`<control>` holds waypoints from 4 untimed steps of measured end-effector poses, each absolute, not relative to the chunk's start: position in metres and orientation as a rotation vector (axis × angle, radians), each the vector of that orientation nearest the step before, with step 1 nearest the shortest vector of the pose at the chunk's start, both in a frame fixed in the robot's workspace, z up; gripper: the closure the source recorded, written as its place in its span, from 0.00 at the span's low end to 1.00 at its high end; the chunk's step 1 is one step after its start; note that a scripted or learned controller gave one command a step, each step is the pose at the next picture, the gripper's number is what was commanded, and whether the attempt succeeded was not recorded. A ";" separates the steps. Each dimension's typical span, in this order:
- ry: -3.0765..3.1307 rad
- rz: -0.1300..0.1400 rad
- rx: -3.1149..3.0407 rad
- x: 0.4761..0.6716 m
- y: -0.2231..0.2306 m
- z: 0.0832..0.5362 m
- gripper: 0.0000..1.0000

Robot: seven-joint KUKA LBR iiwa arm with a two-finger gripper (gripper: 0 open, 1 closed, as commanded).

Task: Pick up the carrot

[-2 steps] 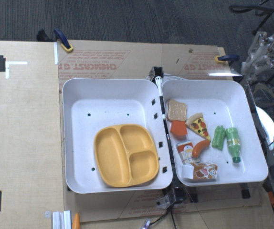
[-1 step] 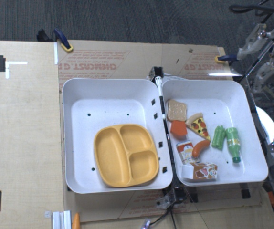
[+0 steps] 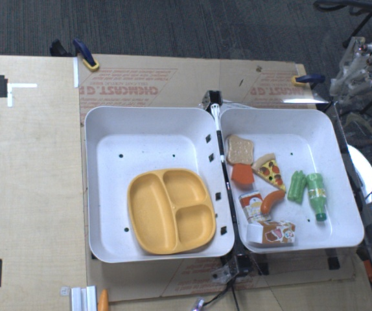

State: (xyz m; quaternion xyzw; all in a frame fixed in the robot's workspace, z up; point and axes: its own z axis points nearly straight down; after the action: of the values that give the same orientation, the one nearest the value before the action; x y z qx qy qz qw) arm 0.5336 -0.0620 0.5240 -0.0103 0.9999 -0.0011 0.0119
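Camera view is showing the gripper [image 3: 360, 65] hanging well up and right of the pizza slice [image 3: 268, 171], outside the right bin [image 3: 302, 141]. It is blurred against clutter, so clenched or released cannot be told; nothing is seen in it. It is probably waiting clear of the bin so the contents are lying unobstructed.

The carrot [image 3: 271, 201] is lying just below the pizza slice, tilted, its lower end resting on a white-and-red packet [image 3: 250, 207]. A red-orange block [image 3: 242, 174] is sitting just left of the slice, a bread slice [image 3: 240, 150] up-left, and two green pieces [image 3: 297, 186] [image 3: 316, 196] to its right.

Judgement: the pick is not yet started. Since neighbours are crowding the carrot, the descent is likely needing care.
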 end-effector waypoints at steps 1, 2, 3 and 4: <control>3.118 -0.003 -0.032 0.534 -0.062 0.524 0.00; 3.110 -0.005 -0.032 0.536 -0.062 0.534 1.00; 3.111 -0.005 -0.032 0.536 -0.062 0.534 0.00; 3.128 0.001 -0.240 0.501 -0.015 0.412 0.00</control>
State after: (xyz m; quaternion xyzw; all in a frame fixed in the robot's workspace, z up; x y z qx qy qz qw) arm 0.5005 -0.0151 0.4118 -0.0766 0.9971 0.0002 0.0021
